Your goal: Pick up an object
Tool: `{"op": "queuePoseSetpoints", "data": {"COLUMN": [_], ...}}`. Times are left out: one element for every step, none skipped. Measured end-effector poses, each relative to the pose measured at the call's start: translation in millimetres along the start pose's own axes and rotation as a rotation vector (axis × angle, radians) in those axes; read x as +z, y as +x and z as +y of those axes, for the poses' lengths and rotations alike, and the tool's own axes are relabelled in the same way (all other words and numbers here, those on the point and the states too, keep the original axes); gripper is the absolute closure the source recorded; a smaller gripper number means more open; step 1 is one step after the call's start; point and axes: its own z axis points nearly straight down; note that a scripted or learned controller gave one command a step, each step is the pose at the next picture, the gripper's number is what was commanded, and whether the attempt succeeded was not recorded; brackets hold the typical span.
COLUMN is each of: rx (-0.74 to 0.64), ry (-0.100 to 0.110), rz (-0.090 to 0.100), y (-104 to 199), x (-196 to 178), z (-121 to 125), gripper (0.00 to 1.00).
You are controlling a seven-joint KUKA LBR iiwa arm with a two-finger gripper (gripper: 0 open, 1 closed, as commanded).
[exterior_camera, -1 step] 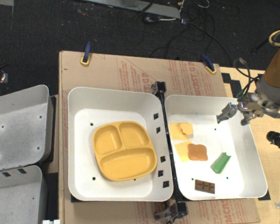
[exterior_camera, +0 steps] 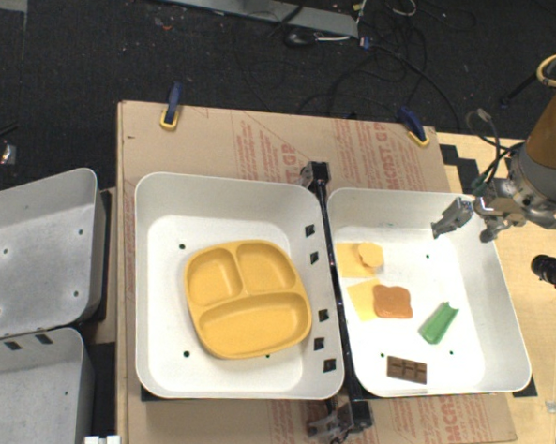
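While poised over the right bin's far right corner, with fingers spread apart and clamped on nothing, the gripper. Under the orange band, the grey wrist. Toward that bin's left wall, two yellow cheese slices, with a small orange piece on the far one and a brown toast slice overlapping the near one. Just right of the toast, a green wedge. By the near edge, a chocolate bar. Centred in the left bin, a yellow divided plate.
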Motion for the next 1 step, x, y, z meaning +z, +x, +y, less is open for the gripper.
{"op": "queuePoseSetpoints", "data": {"rx": [0.001], "ry": [0.005], "rz": [0.002], "y": [6.5], "x": [60.0], "z": [-6.7], "gripper": [0.0]}}
